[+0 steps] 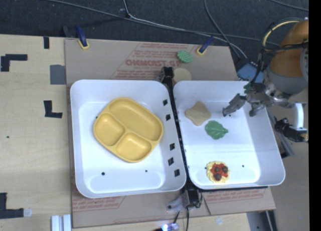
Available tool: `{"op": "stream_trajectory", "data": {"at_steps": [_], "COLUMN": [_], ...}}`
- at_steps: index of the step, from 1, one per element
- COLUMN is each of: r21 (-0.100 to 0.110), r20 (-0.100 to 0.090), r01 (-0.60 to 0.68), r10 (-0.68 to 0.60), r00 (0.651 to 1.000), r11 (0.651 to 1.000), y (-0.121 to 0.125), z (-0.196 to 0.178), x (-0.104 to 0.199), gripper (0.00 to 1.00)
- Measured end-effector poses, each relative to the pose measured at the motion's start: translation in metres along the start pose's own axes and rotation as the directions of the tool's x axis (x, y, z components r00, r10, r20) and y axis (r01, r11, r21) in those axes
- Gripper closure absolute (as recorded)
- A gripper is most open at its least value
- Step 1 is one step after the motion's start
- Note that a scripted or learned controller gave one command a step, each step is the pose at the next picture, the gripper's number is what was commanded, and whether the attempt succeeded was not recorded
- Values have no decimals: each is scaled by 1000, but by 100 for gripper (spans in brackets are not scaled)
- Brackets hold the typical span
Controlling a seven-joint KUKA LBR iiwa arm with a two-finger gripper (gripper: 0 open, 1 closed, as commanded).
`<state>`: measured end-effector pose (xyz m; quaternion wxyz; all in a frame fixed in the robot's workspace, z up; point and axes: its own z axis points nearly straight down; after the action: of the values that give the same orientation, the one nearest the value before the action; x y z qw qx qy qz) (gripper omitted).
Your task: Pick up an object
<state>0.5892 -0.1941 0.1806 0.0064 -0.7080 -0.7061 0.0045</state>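
The right bin (261, 170) holds three small items. A tan bread-like piece (197, 113) lies near its upper left, a green leaf-shaped piece (216, 130) sits just below and right of it, and a small round yellow piece with red topping (217, 171) rests near the front. My gripper (243, 105) hovers over the bin's upper right part, to the right of the tan piece, with its two dark fingers spread apart and nothing between them.
The left bin (85, 175) carries a yellow divided plate (128, 129). A green dotted object (184, 55) and a pale disc (181, 74) lie on the cardboard behind the bins. Cables cross the dark floor at the back.
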Motion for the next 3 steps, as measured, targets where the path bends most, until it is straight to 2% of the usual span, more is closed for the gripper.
{"op": "stream_trajectory", "data": {"at_steps": [1,3], "r21": [-14,-11], "r20": [3,3], "r01": [4,5], "r10": [-4,-5], "r00": [1000,1000], "r11": [1000,1000], "y": [3,7], "z": [-9,79], "x": [1,5], "gripper": [0,0]}}
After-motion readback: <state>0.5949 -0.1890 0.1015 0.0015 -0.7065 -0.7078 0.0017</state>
